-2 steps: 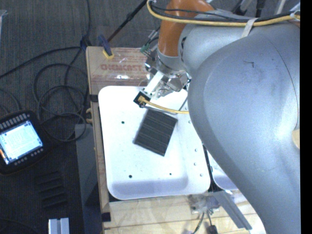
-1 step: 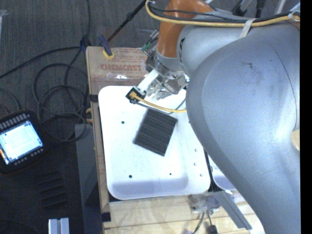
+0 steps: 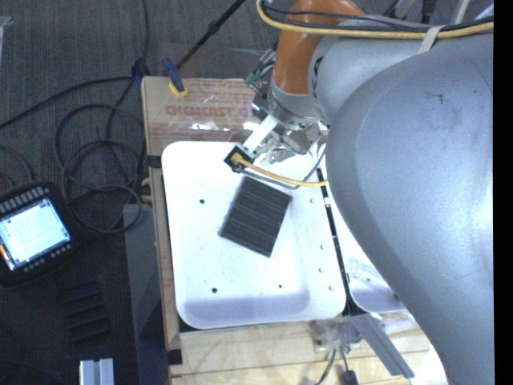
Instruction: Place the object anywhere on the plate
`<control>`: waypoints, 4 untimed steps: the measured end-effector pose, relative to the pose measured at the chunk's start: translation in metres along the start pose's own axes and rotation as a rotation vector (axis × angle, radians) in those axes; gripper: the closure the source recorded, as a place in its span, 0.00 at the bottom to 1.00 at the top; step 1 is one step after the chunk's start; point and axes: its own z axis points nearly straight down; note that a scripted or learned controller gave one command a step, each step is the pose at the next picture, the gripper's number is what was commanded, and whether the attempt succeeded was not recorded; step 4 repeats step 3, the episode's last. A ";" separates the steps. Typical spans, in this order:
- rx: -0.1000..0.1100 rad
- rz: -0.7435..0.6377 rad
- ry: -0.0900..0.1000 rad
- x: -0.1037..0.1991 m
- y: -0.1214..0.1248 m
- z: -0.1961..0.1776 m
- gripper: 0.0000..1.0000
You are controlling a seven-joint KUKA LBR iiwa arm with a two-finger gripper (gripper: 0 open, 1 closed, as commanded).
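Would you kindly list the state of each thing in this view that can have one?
dark ribbed plate: lying flat in the left bin, turned at a slant, nothing on it.
left bin: resting on the bench, holding the plate.
gripper: above the bin's far edge, beyond the plate; finger state unclear.
handheld screen: lit, on the floor to the left.
yellow cable: looped from the wrist across the bin's far right part.
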 end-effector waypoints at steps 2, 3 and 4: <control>0.003 0.224 0.000 0.089 -0.117 -0.015 1.00; 0.003 0.225 0.001 0.089 -0.116 -0.016 0.00; 0.003 0.225 0.001 0.089 -0.116 -0.016 0.00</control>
